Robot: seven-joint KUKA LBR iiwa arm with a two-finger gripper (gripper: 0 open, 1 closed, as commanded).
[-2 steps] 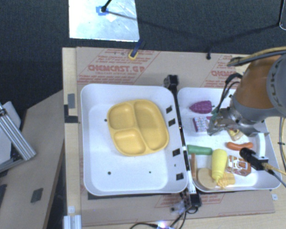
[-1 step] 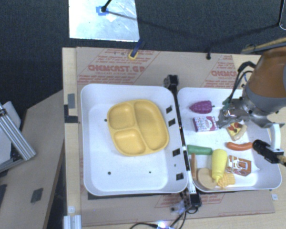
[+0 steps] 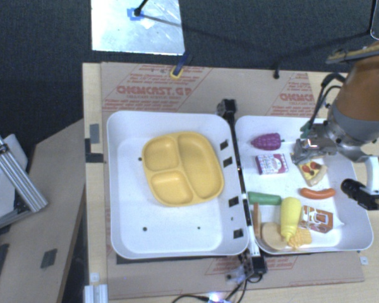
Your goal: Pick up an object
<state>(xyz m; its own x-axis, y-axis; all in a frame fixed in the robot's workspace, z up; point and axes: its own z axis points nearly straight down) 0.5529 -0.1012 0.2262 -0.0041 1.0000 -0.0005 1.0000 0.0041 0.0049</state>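
My arm point(image 3: 365, 100) reaches in from the right, its orange band above the grey wrist, and my tool point(image 3: 309, 149) hangs low over the upper right part of the right bin point(image 3: 360, 232). I cannot tell from this angle whether it is released or clenched, and I see nothing lifted with it.

The tool sits just above a pizza slice point(image 3: 312, 172), a small wedge with red spots, which lies flat on the bin floor. To the left of the tool lies a purple eggplant point(image 3: 266, 141), and just below that a small pink-and-white box point(image 3: 271, 164). Below the pizza slice lies an orange-red hot dog sausage point(image 3: 317, 194). Lower still, a green vegetable point(image 3: 265, 199) lies near the bin's left wall, a yellow corn cob point(image 3: 292, 219) stands lengthwise beside it, and a red-and-white carton point(image 3: 317, 219) rests just right of the corn. A tan round piece point(image 3: 270, 235) lies in the lower left corner, touching the corn.

The left bin point(image 3: 126, 188) holds 1 yellow plate point(image 3: 181, 168) with 3 compartments, lying slightly turned near the bin's middle. Both bins sit side by side on a cardboard sheet point(image 3: 151, 88) printed in red, which covers the tabletop point(image 3: 57, 163).
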